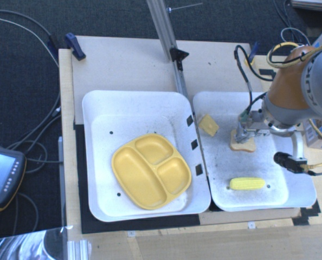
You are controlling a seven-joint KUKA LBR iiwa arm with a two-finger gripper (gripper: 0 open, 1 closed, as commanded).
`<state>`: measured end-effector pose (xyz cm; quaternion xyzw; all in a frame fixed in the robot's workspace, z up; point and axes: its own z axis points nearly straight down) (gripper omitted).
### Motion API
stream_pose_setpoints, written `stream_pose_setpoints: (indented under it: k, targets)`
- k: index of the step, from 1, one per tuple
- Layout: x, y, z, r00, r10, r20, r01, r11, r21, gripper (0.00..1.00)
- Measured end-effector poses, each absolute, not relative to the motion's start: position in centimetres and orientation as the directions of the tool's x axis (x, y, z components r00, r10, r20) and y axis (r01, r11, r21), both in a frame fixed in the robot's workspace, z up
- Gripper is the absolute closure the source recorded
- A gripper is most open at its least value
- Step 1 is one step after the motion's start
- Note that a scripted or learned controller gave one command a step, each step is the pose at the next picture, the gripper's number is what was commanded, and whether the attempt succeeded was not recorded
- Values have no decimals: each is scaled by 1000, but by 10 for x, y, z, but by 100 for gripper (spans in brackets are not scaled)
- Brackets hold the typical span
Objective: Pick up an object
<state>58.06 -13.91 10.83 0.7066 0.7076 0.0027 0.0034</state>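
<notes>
In the right bin (296,191) lie three food items. A tan bread slice (241,145) rests near the middle, a pale yellow cheese wedge (208,125) sits by the left wall, and a yellow corn cob (247,184) lies toward the front. My gripper (248,131) reaches in from the right and hangs low, directly over the back edge of the bread slice, hiding part of it. Whether it touches the bread is unclear.
The left bin (96,112) holds a yellow divided plate (151,170). A metal pole (166,26) rises at a slant between the bins at the back. Black cables (245,75) loop beside the arm, and a black fitting (289,162) juts over the right bin's right side.
</notes>
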Motion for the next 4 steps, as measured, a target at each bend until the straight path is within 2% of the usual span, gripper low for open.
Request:
stream_pose_setpoints:
  k: [1, 2, 3, 4]
  targets:
    - [582, -138, 173, -2, 1000, -1, 1000, 2, 8, 100]
    - [593, -135, 233, -3, 1000, -2, 1000, 3, 9, 100]
    - [594, -134, 241, -2, 1000, -1, 1000, 2, 4, 100]
    - [593, -84, 246, -7, 1000, 3, 1000, 7, 0, 100]
